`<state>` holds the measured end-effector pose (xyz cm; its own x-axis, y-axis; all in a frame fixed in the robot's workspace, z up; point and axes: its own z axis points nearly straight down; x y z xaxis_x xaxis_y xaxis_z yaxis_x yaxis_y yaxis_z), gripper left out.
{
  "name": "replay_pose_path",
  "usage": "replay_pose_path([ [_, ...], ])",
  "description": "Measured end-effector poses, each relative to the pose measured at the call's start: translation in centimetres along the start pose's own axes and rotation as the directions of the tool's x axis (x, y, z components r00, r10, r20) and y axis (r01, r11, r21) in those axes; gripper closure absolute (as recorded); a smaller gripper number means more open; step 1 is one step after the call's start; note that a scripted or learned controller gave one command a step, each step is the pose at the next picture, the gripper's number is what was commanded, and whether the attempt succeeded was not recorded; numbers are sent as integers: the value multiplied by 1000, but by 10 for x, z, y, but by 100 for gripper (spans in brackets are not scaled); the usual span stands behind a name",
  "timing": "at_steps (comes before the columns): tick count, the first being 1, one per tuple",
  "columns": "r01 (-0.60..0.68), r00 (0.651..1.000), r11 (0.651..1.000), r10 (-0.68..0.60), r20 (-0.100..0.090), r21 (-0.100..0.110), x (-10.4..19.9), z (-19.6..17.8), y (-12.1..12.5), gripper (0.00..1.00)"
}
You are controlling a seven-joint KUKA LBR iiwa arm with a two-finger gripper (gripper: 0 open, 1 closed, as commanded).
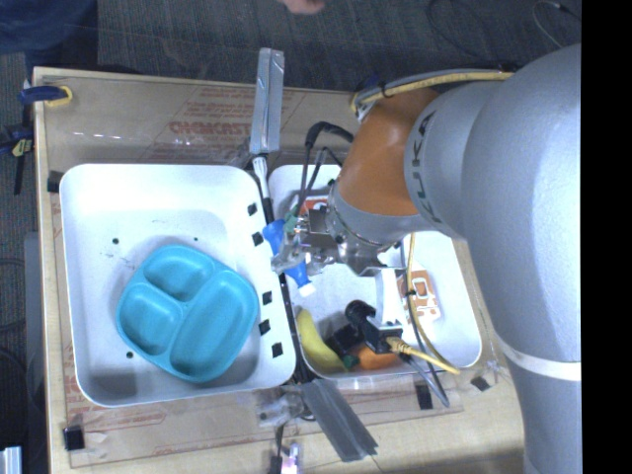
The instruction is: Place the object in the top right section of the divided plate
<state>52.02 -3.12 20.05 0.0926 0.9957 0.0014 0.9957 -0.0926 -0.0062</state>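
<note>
The arm [474,166] overhangs the right bin [452,309]. The left bin [99,215] holds the divided plate [188,309]. We cannot tell the jaw state of the gripper [294,257]. The banana [314,339], likely our object, lies beside the right bin's wall, so a grasp there may clip that wall.

Left bin [81,265] and right bin [460,326] sit side by side; a banana [313,340] lies at seven o'clock in the right one.

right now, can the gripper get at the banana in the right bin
Probably yes: the gripper hangs over the right bin, close to the banana, whose top lies uncovered. The banana sits by the bin's wall, which may crowd a grasp.
</note>
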Motion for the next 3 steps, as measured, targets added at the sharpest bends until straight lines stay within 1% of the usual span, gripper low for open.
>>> replay_pose_path([
  [1,165,986,986,-165,9,12,56,-18,31,100],
  [2,422,907,907,-422,2,0,40,9,28,100],
  [3,321,947,947,-321,3,-3,106,-38,21,100],
])
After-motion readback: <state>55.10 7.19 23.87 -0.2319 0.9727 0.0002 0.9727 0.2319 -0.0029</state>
